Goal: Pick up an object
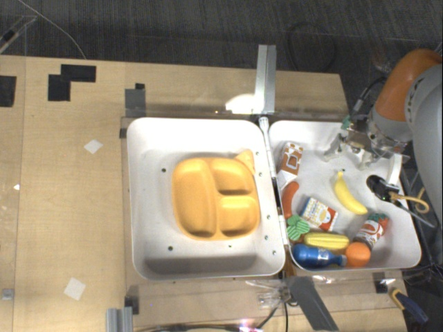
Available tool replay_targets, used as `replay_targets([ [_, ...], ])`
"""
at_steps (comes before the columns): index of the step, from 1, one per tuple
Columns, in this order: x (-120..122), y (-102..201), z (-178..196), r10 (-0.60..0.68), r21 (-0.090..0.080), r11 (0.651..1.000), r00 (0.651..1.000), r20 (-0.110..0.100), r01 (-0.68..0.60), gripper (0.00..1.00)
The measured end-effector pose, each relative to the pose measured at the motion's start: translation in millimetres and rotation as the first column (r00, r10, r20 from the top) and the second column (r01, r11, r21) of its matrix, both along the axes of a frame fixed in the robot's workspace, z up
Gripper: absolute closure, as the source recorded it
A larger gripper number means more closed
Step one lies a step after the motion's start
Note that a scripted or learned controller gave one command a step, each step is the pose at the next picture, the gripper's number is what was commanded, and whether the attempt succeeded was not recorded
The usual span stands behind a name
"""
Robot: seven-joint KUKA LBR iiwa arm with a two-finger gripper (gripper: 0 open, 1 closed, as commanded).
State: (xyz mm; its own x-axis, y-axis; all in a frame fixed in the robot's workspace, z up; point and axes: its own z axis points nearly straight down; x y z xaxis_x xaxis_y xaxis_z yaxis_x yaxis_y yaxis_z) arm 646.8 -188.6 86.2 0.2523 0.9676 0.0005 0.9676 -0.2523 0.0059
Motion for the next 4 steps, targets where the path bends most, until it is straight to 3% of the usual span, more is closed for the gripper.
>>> replay_targets([
  [1, -21.9, 80.1, 1.9, 0.312, -0.003, 0.95, 0.95, 0.003, -0.312, 0.0],
  [2, -18.5, 79.5, 15.1, 0.314, -0.009, 0.949, 0.949, 0.011, -0.314, 1.0],
  [3, -19.0, 78.9, 14.6, 0.314, -0.01, 0.95, 0.949, 0.01, -0.314, 0.0],
  [4, 23.7, 29.5, -0.2, 0.334, -0.003, 0.943, 0.943, 0.0, -0.334, 0.0],
])
